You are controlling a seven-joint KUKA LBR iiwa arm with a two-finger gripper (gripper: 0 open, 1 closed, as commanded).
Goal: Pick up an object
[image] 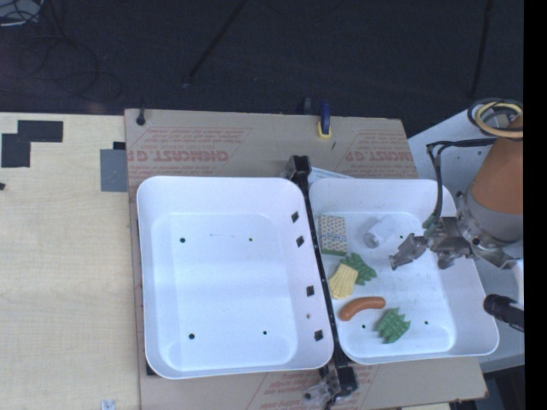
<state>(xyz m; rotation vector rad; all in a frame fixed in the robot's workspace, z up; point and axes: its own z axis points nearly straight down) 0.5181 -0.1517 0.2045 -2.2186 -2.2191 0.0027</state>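
A view from above and at a slant shows a pale wooden surface (60, 272) carrying a cardboard sheet (231, 143), and on that sheet two shallow white bins side by side.

The left bin (154, 229) shows a bare white floor with a few small dark dots.

The right bin (461, 331) holds several small objects gathered toward its left half. Nearest the divider, at the upper left, lies a small checkered block (332, 233). Just below it a yellow piece (343, 280) touches a green leafy piece (361, 270). Below those, an orange sausage-shaped object (362, 307) lies roughly level, and just beside its right end sits a second green leafy piece (392, 325). A pale, translucent object (380, 231) rests near the middle top of this bin; its shape is hard to make out.

The grey arm with its orange band (500, 178) reaches in from the right. Its gripper (406, 256) hovers over the middle of the right bin, right of the leafy and yellow pieces and apart from them. Whether the jaws are released or clenched I cannot tell; nothing is visibly held between them.
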